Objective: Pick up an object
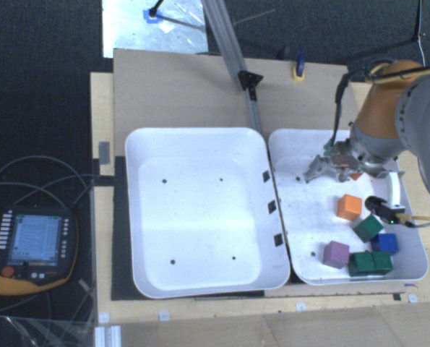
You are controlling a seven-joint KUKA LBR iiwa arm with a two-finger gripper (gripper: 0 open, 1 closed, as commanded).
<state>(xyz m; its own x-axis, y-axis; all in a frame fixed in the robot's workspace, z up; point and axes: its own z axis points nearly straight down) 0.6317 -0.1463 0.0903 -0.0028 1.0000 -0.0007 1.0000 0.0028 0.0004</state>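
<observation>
Two white bins on the bench, blocks in the right one.
The left bin (200,208) holds nothing; the right bin (301,215) has a green block (370,263), orange block (349,207), purple block (336,254) and blue block (385,243) near its front right corner. The arm (395,121) reaches down at the far side; whether its gripper (335,166) is open, I cannot tell.

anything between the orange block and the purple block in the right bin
No: in the camera view the stretch from the orange block down to the purple block is bare white floor of the right bin.
</observation>
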